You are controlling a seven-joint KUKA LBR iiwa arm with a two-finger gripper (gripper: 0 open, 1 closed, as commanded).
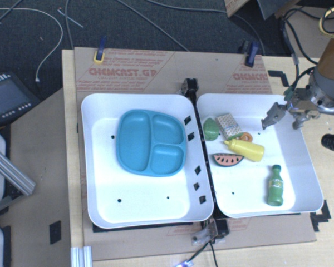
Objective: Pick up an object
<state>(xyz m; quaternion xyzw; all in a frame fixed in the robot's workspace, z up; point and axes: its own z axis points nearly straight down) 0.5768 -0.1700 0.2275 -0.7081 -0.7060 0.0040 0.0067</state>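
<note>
Camera view: our tool point(284, 117), fingers spread and empty, hovers over the right bin point(309, 174) during approach.
Next we must descend onto one toy, perhaps the yellow bottle point(246, 148).

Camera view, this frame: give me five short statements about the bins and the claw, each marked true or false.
1. The blue divided plate lies in the left bin. True.
2. The green bottle stands beside the plate in the left bin. False: it lies in the right bin, near its front right corner.
3. The claw grips the yellow bottle. False: nothing is between its fingers, which are spread above the bin's right rear.
4. The watermelon slice lies just in front of the yellow bottle. True.
5. All the food items are in the right bin. True.
</note>
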